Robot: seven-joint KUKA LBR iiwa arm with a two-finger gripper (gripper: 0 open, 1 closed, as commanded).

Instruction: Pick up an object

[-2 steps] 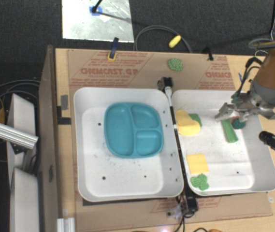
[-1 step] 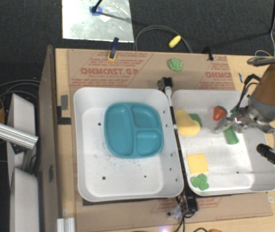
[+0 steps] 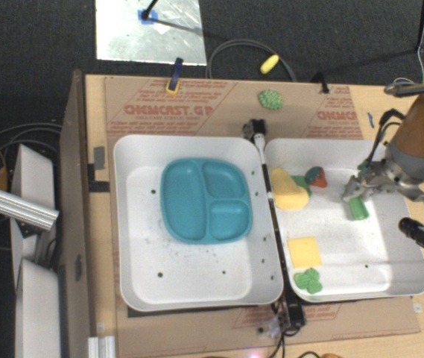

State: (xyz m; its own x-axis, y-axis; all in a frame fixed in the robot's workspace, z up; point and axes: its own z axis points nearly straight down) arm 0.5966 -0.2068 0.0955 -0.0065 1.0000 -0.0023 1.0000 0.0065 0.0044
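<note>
In the right bin point(image 3: 390, 271), my gripper point(image 3: 355, 192) comes in from the right and is down at a small green block point(image 3: 358, 209) near the bin's middle right. The block's top end lies right under the gripper's tip, and how they meet is too small to make out. To the left are a yellow lump point(image 3: 289, 194) against the bin's left wall and a red and green piece point(image 3: 315, 176) just behind it. A flat yellow square point(image 3: 305, 251) and a knobbly green piece point(image 3: 308, 280) lie at the front left of this bin.
The left bin point(image 3: 133, 222) holds a blue divided plate point(image 3: 206, 201). On the cardboard behind the bins sits a green knobbly ball point(image 3: 270, 99), with a yellow item point(image 3: 270, 64) further back. The arm's grey body point(image 3: 420, 151) hangs over the right bin's far right side.
</note>
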